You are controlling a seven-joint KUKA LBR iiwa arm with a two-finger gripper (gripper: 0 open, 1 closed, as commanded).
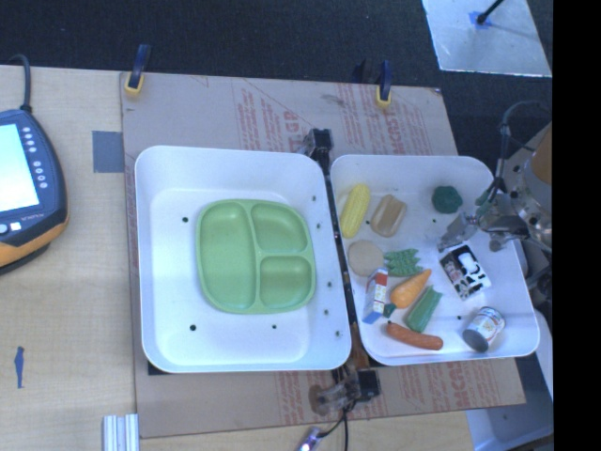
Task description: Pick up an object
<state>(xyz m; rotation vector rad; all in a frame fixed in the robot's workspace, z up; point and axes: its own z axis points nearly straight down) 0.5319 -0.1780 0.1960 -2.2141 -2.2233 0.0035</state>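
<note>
White plastic, two shallow bins side by side on a cardboard sheet [282,111] clamped to the wooden bench; left bin [160,252] holds a pale green three-compartment plate [254,255], nothing else visible in it; right bin [507,261] holds all the small objects. Far end: yellow corn cob [354,209], upright-ish along the divider side; tan bread-like piece [387,215] just beside it; dark green round lump [447,198] well apart toward the right. Middle: beige round disc [364,255]; green leafy piece [404,260]; small red-and-white carton [378,295]; orange carrot [410,289] touching or overlapping a dark green cucumber-like piece [423,309]. Near edge: red-orange sausage-shaped item [413,336]; silver tin can [483,329] lying on its side at the near right corner. Black-and-white patterned box [464,271] sits tilted at the right side, just below the gripper [474,222]; the gripper comes in over the bin's right rim, metallic parts low over the bin; finger state can't be read, too blurred; nothing seen between them. Black-and-orange teach pendant [23,191] on the bench far left, well apart from the bins.
</note>
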